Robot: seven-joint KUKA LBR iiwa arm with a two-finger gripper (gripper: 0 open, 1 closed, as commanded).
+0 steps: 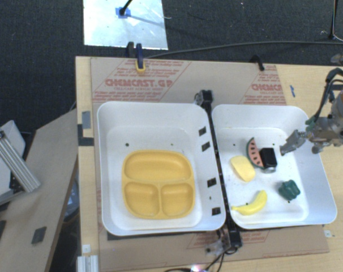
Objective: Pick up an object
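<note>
In the right bin, a banana is lying nearest the camera, with a green toy sitting just right of it. Farther back, a yellow block is sitting beside a watermelon slice that's touching a black object. The gripper is hovering right of those; can't tell its state. A yellow divided plate is sitting in the left bin.
</note>
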